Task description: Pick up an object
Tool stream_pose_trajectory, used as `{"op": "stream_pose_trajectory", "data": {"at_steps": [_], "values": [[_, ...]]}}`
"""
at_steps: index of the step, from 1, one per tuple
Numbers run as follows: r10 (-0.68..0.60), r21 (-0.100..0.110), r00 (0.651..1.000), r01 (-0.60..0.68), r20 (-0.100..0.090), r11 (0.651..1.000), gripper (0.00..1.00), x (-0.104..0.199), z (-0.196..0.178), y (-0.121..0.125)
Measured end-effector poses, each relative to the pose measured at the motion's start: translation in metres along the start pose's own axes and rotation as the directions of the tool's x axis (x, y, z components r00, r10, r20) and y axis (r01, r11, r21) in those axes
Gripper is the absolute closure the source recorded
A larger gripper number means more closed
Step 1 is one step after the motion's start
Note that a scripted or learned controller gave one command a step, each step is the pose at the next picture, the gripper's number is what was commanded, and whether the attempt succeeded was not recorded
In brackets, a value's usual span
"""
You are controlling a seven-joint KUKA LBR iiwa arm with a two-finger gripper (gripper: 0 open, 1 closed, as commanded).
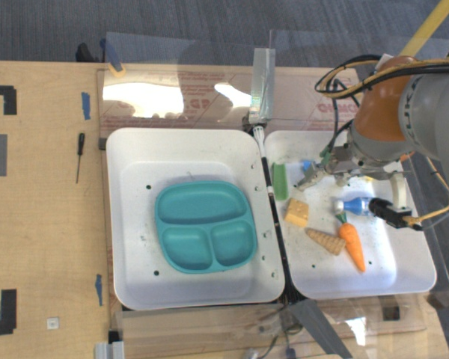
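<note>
Grey two-finger gripper [337,163] low over the right white bin [411,275]; grip state cannot be told. Just below it: orange plastic carrot [352,247], tan ridged cone [325,240], yellow cheese wedge [297,213]. Leftward, green stick [280,181].

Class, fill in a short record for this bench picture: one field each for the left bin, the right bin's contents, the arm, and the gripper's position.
left bin: holds a teal divided tray
right bin: holds a green block, cheese wedge, ice cream cone, carrot, blue and white item
arm: grey with an orange band, reaching in from the right
gripper: over the upper part of the right bin; finger state unclear
</note>
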State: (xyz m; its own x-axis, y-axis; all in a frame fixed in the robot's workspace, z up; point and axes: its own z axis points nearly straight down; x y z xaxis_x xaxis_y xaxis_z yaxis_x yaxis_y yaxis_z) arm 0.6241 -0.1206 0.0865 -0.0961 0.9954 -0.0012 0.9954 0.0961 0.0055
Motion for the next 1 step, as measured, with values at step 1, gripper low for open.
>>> {"op": "stream_pose_trajectory", "data": {"at_steps": [1], "values": [[-0.043,0.004,0.999,0.043,0.002,0.999,0.0,-0.0533,-0.0008,-0.0736]]}}
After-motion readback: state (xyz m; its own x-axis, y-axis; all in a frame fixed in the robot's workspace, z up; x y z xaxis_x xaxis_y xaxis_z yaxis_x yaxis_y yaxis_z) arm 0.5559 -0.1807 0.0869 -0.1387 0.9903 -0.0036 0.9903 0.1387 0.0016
